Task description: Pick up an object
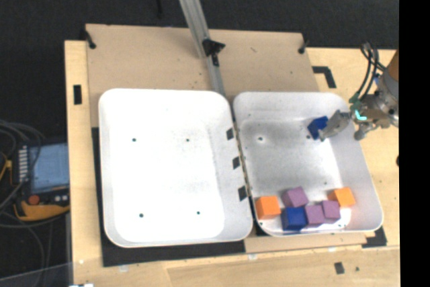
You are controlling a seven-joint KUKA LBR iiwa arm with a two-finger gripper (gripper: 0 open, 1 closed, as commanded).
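- Bench: a pale wooden bench (201, 265) bears two shallow white plastic bins side by side. The left bin (168, 165) shows bare floor with a few small dark marks; the right bin (295, 158) holds all the loose objects.
- Gripper: the arm's two-finger gripper (342, 124) sits at the upper right of the right bin, near its far right wall. One grey finger reaches left towards the bin's interior, the other angles down by the rim; the two stand apart, so the hand reads as spread.
- Nearest object: a small blue block (317, 127) lies just at the tip of the left-reaching finger, touching or nearly touching it. It sits beside that finger, not between the pair, so no grasp is confirmed.
- Whether the block rests on the bin floor or is lifted cannot be told from this slant.
- Other candidates: along the near edge of the right bin lies a cluster: an orange cube (268, 206), a dark blue cube (294, 218), three purple cubes (295, 197) packed close together, and a second orange cube (345, 196) at the right end. All lie well apart from the gripper.
- Progress, as judged: the gripper is positioned at an object, but the pick is not yet done. Closing on the block and lifting it clear remain.
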